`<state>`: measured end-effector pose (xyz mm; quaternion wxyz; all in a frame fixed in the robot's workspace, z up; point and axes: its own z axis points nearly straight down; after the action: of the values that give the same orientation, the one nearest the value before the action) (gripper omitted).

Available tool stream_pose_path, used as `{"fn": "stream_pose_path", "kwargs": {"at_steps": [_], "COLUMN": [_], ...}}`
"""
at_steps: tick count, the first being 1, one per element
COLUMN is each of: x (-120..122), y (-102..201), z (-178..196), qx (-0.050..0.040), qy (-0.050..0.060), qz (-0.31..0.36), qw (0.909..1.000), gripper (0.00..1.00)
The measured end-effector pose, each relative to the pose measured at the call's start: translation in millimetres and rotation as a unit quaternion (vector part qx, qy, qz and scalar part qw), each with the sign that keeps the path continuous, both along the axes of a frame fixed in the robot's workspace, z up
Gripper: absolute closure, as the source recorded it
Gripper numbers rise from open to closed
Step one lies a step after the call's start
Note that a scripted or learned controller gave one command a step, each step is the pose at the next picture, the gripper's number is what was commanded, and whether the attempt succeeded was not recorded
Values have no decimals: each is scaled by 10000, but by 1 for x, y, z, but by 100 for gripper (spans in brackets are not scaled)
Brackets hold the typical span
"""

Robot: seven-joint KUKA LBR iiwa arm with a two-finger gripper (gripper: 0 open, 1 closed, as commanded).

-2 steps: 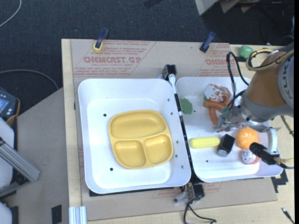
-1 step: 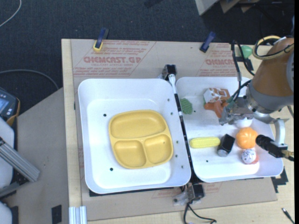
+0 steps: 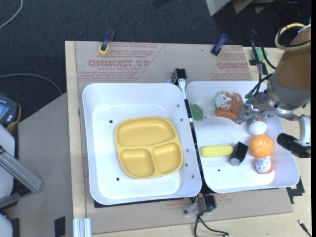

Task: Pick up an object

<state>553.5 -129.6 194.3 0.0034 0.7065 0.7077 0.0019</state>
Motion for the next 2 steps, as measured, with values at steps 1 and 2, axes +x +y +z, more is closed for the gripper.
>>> {"fn": "stream_pose_path", "kwargs": {"at_steps": [1,2], "x": [1,-6], "y": [0,51], "z": [33,33], "qx": [2,25], "qy": [8,46], "qz": [-2,23], "qw": [10000,10000], "gripper": [100,100]}}
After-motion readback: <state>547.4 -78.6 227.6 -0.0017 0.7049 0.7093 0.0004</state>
